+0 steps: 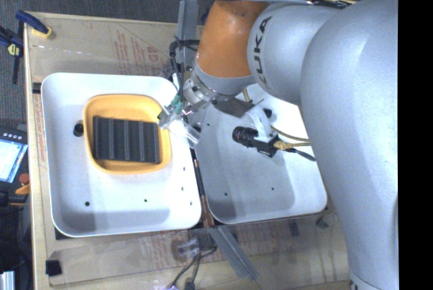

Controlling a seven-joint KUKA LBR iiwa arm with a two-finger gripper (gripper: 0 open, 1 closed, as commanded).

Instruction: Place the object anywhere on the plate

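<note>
Nearest to the camera, below my jaws in the view, is the wooden bench. A few loose cables lie at its front edge.

On the bench stand the two white bins. The left bin is on the side of my jaws away from my arm. The right bin is under my wrist, on the arm side of my jaws.

In the left bin lies the yellow plate. The dark ridged object lies flat on this plate, a little nearer to the camera than my jaws and just beside them, on the side away from my arm.

My gripper is over the edge of the plate that is closest to the right bin. I cannot tell how my jaws stand, because the wrist parts cover them and the view there is not sharp.

Behind my jaws, on the arm side, a black part with a cable hangs over the right bin. Farther is the orange band of my arm.

Farthest from my jaws, at the far corner of the bench, is a blue clamp
</note>
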